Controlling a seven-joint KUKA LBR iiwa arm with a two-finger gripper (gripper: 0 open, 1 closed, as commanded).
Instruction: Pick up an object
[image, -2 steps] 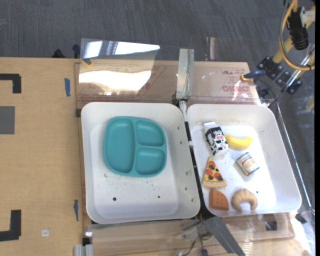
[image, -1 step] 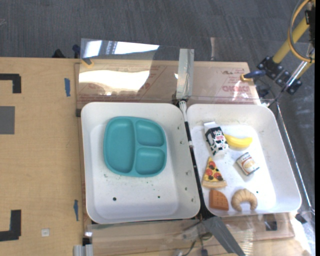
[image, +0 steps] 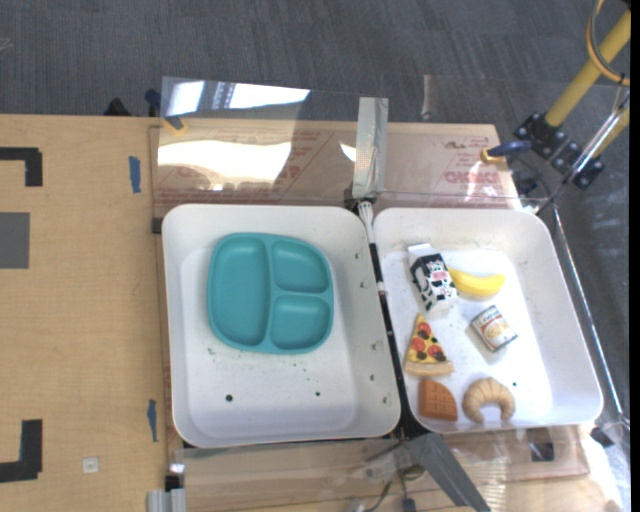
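Croissant (image: 488, 398) up front looks light, stiff and slippery, so you'd pinch across its fat middle; can't tell the gripper's jaw state.

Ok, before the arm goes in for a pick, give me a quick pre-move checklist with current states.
1. Pick candidates in right bin: ok, six toys present.
2. Banana reachable from above: ok, though it touches the milk carton.
3. Can stands apart from neighbours: ok.
4. Croissant and waffle apart: not ok, nearly touching.
5. Pizza slice lies flat: ok.
6. Teal plate sits in left bin, out of the way: ok.
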